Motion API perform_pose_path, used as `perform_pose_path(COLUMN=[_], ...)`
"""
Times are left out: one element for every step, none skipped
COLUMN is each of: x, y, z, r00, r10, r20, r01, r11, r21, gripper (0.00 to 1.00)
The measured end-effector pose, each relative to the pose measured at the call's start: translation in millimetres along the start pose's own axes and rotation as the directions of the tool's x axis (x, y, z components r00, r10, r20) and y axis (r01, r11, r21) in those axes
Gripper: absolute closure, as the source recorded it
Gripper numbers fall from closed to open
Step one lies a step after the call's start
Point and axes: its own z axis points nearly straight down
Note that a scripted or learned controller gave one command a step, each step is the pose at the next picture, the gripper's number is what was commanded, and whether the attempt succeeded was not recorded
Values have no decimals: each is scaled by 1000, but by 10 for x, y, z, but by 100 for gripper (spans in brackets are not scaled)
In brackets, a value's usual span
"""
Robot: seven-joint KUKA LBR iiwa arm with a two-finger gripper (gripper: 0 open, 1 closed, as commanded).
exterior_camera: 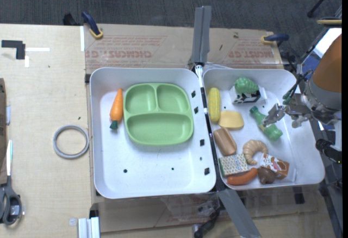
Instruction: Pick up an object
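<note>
One croissant, one corn cob, one carrot.

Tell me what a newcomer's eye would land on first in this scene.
The big green divided plate in the left bin stands out most, with an orange toy carrot lying just beside its left edge. Next comes the right bin, crowded with toy food such as a yellow corn cob and a croissant. The gripper hovers over a green bottle there.
</note>
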Motion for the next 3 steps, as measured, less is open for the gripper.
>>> perform_pose_path(x=[198, 206, 310], y=[-337, -287, 317], z=[507, 613, 487], r00=[999, 995, 1000], r10=[-37, 105, -27], r20=[2, 0, 0], r01=[37, -105, 27], r11=[999, 995, 1000], r21=[-15, -1, -2], gripper=[0, 0, 0])
